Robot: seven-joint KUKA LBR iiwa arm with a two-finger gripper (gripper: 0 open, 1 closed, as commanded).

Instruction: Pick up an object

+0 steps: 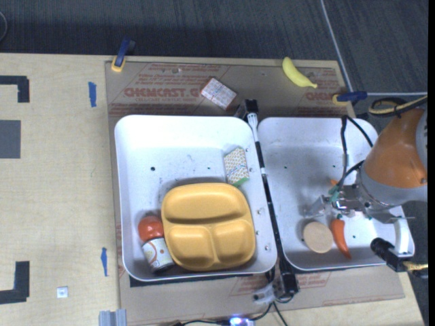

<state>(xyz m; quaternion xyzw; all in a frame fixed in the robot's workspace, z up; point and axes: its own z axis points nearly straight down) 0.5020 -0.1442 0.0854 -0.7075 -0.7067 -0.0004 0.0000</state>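
Grey arm with orange band reaching into the right bin [299, 138]; its gripper [338, 204] is low over the bin floor, finger state not discernible. Directly below the gripper lie a tan round disc [317, 237] and an orange carrot [340, 236], side by side. Far to its left, the left bin [146, 141] holds a yellow divided tray [207, 224], a small can [155, 244] and a patterned packet [236, 164].

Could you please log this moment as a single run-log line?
arm: over right bin | pincer: low, above carrot and tan disc | grasp: none seen | left bin: yellow tray, can, packet
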